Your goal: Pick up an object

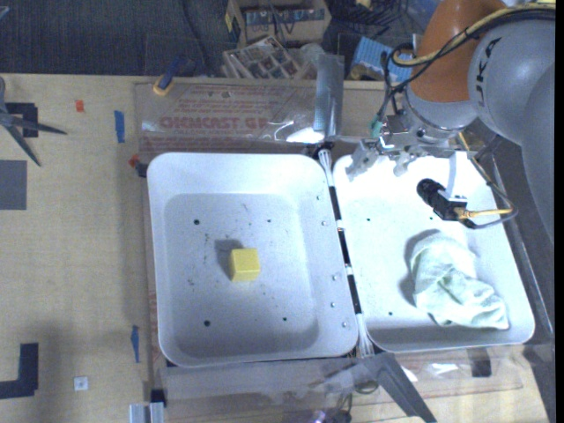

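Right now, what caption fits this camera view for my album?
Robot claw above the right bin with a crumpled cloth; yellow block in the left bin.

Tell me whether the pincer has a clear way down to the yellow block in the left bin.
Probably yes. The yellow block lies alone on the left bin's floor, away from its walls, with nothing over it. The pincer hangs at the right bin's far edge, so it must first cross the divide.

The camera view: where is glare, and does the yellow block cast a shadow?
Camera view: glare washes out the right bin near its far left corner; the yellow block casts a soft shadow to its upper left; the cloth looks slightly overexposed.
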Controlling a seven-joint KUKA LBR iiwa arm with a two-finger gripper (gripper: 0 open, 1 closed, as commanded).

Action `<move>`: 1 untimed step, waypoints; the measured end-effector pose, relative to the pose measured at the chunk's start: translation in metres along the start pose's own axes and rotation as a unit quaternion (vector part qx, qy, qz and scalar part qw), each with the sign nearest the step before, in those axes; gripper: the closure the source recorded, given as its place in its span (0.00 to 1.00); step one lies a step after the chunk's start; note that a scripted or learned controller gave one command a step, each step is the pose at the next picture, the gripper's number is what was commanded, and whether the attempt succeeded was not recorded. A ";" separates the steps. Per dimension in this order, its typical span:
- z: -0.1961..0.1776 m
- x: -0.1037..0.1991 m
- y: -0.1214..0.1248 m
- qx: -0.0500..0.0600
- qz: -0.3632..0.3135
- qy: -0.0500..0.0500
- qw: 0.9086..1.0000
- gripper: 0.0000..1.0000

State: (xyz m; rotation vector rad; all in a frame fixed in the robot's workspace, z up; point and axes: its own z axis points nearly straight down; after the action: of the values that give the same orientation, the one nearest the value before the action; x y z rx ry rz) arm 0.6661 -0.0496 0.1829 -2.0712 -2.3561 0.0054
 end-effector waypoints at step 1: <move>0.020 -0.071 -0.009 -0.002 -0.238 0.000 0.971 0.00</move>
State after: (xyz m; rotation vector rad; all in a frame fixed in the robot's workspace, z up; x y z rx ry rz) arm 0.6664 -0.1210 0.1632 -1.4512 -2.7833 0.0007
